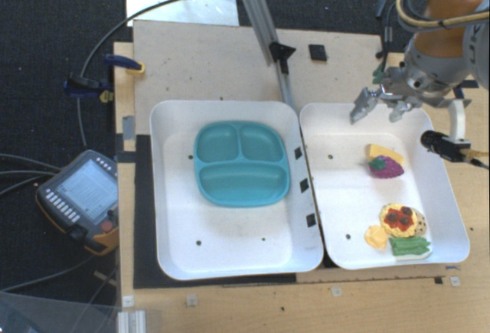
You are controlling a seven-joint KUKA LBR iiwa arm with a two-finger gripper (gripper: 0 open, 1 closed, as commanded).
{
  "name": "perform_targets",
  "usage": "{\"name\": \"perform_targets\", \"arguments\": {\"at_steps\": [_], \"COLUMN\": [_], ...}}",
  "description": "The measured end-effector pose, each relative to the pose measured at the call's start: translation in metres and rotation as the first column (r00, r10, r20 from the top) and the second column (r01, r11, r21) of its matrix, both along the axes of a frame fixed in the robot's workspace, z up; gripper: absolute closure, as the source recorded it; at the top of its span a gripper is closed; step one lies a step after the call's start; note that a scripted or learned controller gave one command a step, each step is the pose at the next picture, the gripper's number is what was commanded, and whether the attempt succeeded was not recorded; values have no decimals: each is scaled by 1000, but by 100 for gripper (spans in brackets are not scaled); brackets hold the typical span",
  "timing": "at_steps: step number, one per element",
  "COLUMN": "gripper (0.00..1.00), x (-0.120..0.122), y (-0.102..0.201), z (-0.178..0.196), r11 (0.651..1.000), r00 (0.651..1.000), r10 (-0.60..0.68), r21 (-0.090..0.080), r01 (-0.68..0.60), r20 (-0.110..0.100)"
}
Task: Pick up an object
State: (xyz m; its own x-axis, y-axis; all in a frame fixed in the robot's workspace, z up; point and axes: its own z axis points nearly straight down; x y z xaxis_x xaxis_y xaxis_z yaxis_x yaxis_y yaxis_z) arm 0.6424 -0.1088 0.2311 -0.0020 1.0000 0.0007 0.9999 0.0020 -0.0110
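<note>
My gripper [380,108] hangs over the far edge of the right bin [346,194], fingers spread apart with nothing between them. One finger [360,109] points down toward the bin's far left corner, the other sits to its right.

Below my fingers, nearer the camera, lies a purple grape bunch [387,166] touching a yellow wedge [380,151]; both are apart from my fingertips, slightly to the right of them. Farther still toward the near edge of the same bin sits a small cluster: a pizza piece [401,220], a yellow bit [375,236] just beside it, and a green piece [410,247] touching its near side.

Off to the left of my fingers, in the left bin [176,239], rests a teal divided plate [242,163], well apart from me.
</note>
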Motion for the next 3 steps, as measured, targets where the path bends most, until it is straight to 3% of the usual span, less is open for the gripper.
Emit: {"name": "perform_targets", "arguments": {"at_steps": [1,3], "gripper": [0,0], "x": [2,4], "y": [0,-5], "z": [8,-88], "r11": [1000,1000], "r00": [1000,1000], "r10": [2,-1], "r21": [-1,-1], "r01": [-2,1], "r20": [13,10]}}
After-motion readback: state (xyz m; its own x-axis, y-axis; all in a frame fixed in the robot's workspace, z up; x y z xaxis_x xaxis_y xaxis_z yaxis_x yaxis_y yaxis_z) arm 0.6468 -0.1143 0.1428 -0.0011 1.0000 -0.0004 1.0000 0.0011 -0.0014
